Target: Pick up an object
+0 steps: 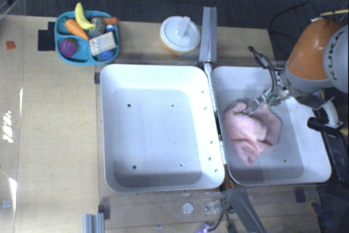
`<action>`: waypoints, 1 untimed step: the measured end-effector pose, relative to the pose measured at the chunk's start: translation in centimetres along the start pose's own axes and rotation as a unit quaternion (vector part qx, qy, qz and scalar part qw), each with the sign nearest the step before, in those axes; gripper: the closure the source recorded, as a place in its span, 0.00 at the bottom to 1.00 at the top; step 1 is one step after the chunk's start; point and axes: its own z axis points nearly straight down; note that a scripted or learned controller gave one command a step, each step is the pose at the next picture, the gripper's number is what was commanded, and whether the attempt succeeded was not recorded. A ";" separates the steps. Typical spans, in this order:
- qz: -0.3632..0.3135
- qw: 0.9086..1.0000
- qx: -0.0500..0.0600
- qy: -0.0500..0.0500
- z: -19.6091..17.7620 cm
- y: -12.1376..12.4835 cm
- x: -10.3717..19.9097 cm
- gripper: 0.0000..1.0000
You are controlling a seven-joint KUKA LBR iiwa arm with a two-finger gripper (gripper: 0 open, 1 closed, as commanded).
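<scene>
A crumpled pink cloth [251, 130] lies in the right bin [311, 166], toward its left half. The gripper [268, 99] comes in from the right on the grey arm with the orange band [310, 57]. Its tip sits at the cloth's upper right edge, touching or just above the fabric. The tip is small and partly lost against the cloth.
The left bin [158, 172] lies beside the right one, with a metal divider [208, 35] rising behind their shared edge. At the back left a blue tray [61, 56] holds toy food. A white lidded cup [180, 34] stands behind the bins.
</scene>
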 end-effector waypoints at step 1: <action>-0.023 1.000 0.004 0.001 1.2 0.4 2.4 0.00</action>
